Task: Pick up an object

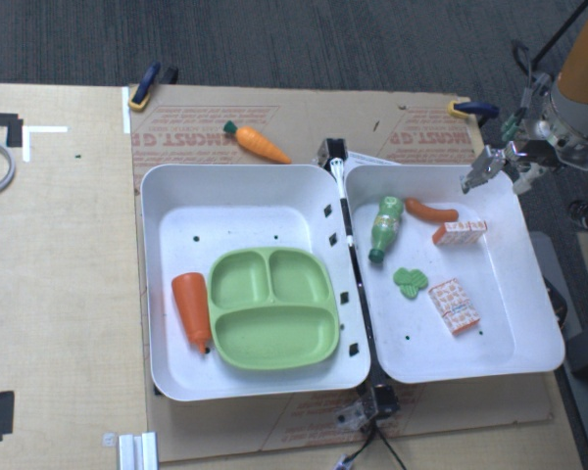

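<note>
My gripper [498, 171] hangs over the far right corner of the right bin [529, 351], open, with nothing between its fingers. In that bin lie a green bottle [385, 226], an orange sausage [431, 210], a small white and red carton [461, 231], a green leafy piece [410, 281] and a patterned packet [454, 305]. The sausage and the carton are the nearest to the gripper, a little to its lower left.
The left bin [167, 213] holds a green divided plate [272, 306] and an orange cone-shaped piece [190, 309]. A toy carrot [258, 142] lies on the cardboard behind the bins. Blue clamps [145, 84] [475, 110] sit on the cardboard's far edge.
</note>
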Motion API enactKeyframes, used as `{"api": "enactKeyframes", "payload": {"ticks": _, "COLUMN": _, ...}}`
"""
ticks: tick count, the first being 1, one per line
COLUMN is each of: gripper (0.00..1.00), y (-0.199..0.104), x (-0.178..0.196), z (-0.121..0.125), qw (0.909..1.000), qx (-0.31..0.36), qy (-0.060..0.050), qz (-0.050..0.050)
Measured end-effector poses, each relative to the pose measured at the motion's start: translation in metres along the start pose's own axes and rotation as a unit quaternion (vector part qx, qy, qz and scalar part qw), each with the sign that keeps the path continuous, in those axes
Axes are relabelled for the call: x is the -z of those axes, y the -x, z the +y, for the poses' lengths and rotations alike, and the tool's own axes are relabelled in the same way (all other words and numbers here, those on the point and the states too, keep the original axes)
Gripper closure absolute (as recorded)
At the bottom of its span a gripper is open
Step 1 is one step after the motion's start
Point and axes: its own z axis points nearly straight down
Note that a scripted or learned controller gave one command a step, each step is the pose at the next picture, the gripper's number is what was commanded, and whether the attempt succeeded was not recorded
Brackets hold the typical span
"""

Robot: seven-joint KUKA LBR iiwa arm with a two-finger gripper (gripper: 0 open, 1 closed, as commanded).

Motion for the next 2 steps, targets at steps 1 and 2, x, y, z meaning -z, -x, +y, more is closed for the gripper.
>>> {"api": "enactKeyframes", "payload": {"ticks": 1, "gripper": 0.0, "y": -0.011, "x": -0.111, "z": 0.008, "qw": 0.999, "qx": 0.045, "qy": 0.0, "qz": 0.0}}
{"api": "enactKeyframes", "payload": {"ticks": 2, "gripper": 0.0, "y": -0.018, "x": -0.149, "z": 0.012, "qw": 0.9827, "qx": 0.185, "qy": 0.0, "qz": 0.0}}
